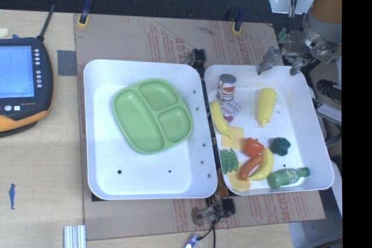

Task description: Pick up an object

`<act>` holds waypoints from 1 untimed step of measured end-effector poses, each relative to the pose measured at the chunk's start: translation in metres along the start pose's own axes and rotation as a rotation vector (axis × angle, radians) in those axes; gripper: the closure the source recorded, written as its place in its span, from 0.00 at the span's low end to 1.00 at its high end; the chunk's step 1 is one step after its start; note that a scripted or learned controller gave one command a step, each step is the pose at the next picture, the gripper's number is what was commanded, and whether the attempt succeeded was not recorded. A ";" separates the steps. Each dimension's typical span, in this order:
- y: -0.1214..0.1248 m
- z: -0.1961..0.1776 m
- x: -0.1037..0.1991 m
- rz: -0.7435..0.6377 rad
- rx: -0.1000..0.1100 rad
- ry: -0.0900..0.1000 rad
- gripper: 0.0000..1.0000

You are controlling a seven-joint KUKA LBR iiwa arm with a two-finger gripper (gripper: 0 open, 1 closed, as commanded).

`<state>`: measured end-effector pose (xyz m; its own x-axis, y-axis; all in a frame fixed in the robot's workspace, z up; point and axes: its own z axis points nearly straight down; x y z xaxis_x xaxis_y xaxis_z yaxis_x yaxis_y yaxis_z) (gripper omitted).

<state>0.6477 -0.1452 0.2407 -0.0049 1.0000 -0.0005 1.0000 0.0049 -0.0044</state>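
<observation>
Camera view: the gripper (280, 62) hangs open and empty over the far rim of the right bin (317, 125), above a crowd of toy food.

Its two fingers (267, 60) are spread apart with nothing between them, just beyond the upright can (226, 87) and the yellow squeeze bottle (266, 105). Nearer the front lie one banana (220, 118) along the left wall, a cheese wedge (232, 139), a green pepper (229, 160), a tomato (253, 146), a hot dog (252, 166), a broccoli floret (281, 146) and a green bottle (288, 177) on its side, many touching one another. The most open floor is on the right side, between the squeeze bottle and the broccoli. The left bin (96, 125) holds one green divided plate (152, 115), with bare floor around it. A teach pendant (22, 83) rests on the bench at far left.
</observation>
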 end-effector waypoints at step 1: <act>-0.004 0.125 -0.039 0.001 0.003 -0.001 0.00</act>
<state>0.6432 -0.1845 0.1159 -0.0043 1.0000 -0.0011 1.0000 0.0043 -0.0073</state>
